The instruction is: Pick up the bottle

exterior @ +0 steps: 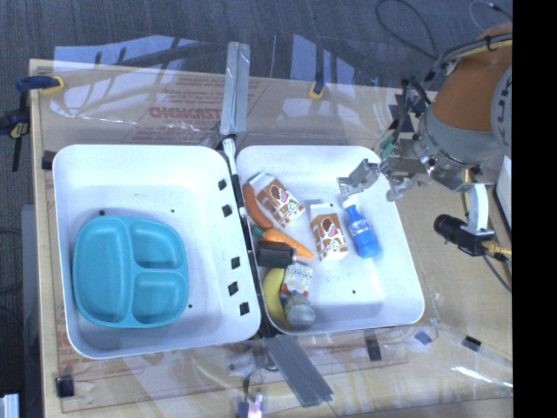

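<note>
Camera view first, since it covers the whole worktop (104, 85) from above: I have two white bins side by side, and the arm coming in from three o'clock with its orange band above the wrist. The hand (372, 179) hangs over the upper right part of the right bin (396, 299), and from this slant I cannot tell whether it is spread or pressed together; nothing sits between its tips that I can make out.

The bottle (360, 232), blue with a white cap, lies flat on the floor of that right bin, just beside a small carton (328, 233) on its nine o'clock side. From the hand, the bottle lies toward five to six o'clock, near but apart. Its long axis runs roughly from eleven to five o'clock, cap end toward the hand.

I judge the coming move to be a short shift toward six o'clock and a descent, with the grip closing across the bottle's narrow width. The carton crowding one flank is the risk.

The left bin (130, 159) holds a blue divided tray (130, 270), well apart from all this.
</note>
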Action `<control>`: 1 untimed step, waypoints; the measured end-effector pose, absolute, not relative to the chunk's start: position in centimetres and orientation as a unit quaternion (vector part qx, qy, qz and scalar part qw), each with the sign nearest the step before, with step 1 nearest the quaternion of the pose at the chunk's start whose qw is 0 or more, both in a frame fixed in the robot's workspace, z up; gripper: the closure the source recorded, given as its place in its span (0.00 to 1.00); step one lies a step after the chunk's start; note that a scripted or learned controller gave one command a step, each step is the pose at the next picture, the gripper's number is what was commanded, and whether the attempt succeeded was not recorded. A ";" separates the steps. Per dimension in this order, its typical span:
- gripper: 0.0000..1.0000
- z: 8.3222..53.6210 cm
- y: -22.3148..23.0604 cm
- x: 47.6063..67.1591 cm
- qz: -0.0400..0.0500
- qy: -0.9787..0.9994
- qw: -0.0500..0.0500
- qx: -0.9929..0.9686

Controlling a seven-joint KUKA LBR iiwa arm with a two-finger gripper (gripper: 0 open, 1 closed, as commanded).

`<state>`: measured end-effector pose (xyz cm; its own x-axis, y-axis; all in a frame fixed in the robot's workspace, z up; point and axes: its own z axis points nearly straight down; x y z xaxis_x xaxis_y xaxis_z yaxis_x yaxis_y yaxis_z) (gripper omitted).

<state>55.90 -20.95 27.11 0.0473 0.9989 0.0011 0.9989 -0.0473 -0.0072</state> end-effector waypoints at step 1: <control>0.00 22.9 -20.9 49.6 0.003 -0.682 0.004 -0.731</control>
